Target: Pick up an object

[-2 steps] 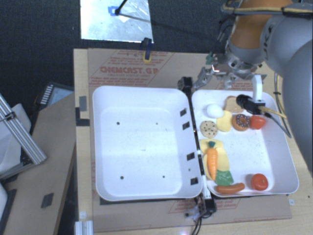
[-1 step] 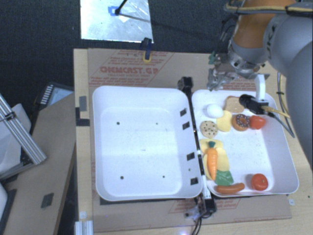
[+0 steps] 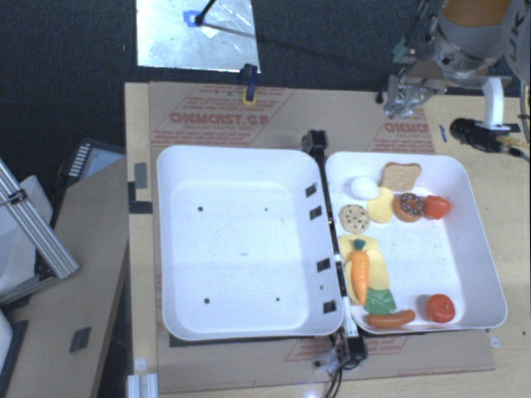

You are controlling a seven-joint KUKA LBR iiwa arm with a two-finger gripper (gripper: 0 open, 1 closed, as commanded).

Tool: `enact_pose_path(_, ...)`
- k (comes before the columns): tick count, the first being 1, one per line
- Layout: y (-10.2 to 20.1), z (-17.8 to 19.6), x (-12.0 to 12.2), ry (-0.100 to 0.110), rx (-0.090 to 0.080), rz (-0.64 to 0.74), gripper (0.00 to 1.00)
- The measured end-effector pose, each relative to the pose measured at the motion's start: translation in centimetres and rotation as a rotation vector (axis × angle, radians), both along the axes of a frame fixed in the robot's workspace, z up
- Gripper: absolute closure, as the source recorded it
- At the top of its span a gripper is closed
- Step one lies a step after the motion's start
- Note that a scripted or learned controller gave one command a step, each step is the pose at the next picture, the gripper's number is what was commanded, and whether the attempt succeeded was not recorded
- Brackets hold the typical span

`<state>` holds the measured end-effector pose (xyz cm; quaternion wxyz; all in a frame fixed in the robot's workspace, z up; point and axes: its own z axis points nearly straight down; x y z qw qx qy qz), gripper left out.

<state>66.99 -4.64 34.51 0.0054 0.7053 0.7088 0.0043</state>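
1. Grey arm (image 3: 477,23) with orange band, reaching in from the right. Gripper (image 3: 404,102) poised over the brown cardboard sheet (image 3: 216,114), beyond the far rim of the right bin (image 3: 444,259) and well apart from everything inside it.
2. Degree of opening: cannot tell, the tip being small and set against printed cardboard. Nothing seen in its grasp.
3. Candidates for picking, all in the right bin. Far row: white egg (image 3: 362,187); toast slice (image 3: 401,175) near the far rim; pale yellow piece (image 3: 381,207) touching the egg; chocolate doughnut (image 3: 407,206); red tomato (image 3: 436,207) touching the doughnut.
4. Along the bin's left wall: cookie (image 3: 354,218) just below the egg; orange carrot (image 3: 359,277) lying lengthwise on a yellow slab (image 3: 375,259); green piece (image 3: 380,299) at the carrot's near end; sausage (image 3: 388,319) along the near rim.
5. Second tomato (image 3: 440,308) in the near right corner, apart from the sausage.
6. Left bin (image 3: 241,247) just beside the right bin, black clips (image 3: 315,213) spaced along the shared rim.
7. Beyond the cardboard: shiny foil sheet (image 3: 197,23); blue and yellow clamp (image 3: 248,85) on the cardboard's far edge.
8. Hard to make out: what the pale yellow piece and the green piece represent. Yellow slab partly covered by the carrot. Arm cut off by the top edge.
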Motion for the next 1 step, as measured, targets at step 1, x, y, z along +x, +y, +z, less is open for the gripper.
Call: enact_pose_path(1, -2.03, 11.86, -1.83, -0.004, -0.001, -0.004, 1.0)
